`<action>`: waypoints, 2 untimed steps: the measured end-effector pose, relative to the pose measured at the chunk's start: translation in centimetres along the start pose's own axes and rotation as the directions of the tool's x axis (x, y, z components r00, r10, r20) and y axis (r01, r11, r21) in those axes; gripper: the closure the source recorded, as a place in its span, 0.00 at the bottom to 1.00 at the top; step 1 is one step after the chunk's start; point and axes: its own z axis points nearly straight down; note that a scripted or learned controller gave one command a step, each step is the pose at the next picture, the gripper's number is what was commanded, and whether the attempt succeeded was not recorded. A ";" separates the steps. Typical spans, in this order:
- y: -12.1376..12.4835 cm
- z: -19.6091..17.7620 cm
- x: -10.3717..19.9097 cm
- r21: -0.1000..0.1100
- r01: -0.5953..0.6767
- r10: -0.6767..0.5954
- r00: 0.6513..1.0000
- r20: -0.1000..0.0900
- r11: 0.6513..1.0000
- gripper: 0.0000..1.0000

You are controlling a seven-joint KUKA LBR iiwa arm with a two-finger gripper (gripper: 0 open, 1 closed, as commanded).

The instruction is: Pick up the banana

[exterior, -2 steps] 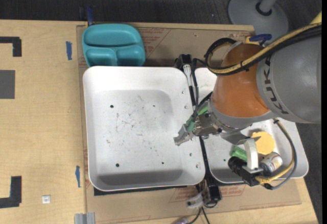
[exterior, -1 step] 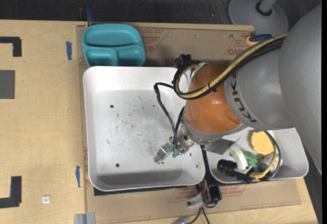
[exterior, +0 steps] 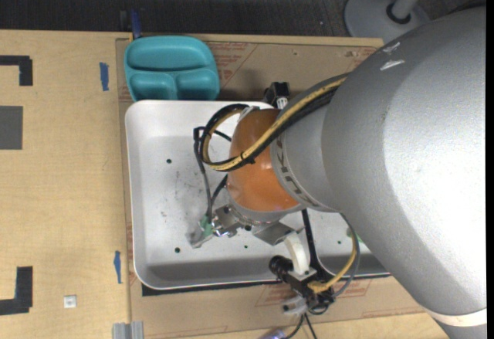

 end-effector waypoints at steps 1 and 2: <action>5.9 -5.9 2.7 0.002 -0.155 0.155 0.988 0.000 0.988 0.00; -0.8 -18.2 -0.9 0.001 -0.158 0.158 0.987 0.000 0.987 0.00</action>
